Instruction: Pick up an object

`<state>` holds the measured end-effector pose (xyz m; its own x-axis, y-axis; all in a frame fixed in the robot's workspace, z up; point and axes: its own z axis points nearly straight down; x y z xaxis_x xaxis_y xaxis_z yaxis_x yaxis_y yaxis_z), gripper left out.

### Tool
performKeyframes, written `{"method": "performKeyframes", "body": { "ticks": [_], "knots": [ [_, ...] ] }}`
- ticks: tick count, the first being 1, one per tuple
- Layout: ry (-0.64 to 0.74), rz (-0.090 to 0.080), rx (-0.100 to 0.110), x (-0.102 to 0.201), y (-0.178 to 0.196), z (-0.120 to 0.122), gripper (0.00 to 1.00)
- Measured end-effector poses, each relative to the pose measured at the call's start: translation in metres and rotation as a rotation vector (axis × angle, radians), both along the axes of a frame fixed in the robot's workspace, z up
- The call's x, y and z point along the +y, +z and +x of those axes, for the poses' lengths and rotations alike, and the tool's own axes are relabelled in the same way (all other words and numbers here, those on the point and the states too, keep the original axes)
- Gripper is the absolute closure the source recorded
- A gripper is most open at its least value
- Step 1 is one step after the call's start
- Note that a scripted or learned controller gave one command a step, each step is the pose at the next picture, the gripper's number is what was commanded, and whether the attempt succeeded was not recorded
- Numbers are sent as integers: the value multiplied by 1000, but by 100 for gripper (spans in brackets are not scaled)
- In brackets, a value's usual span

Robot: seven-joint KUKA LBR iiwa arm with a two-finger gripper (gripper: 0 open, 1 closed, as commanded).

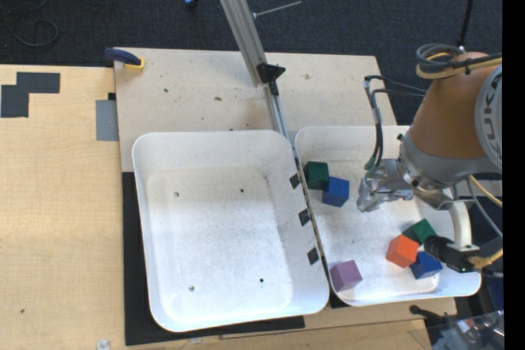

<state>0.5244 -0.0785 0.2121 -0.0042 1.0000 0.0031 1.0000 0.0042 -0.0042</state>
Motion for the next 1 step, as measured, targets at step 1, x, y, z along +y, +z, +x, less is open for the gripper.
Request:
{"method": "performKeyframes", "body": {
  "ticks": [1],
  "knots": [
    [1,0,-3,55,14,1,100]
  ]
}}
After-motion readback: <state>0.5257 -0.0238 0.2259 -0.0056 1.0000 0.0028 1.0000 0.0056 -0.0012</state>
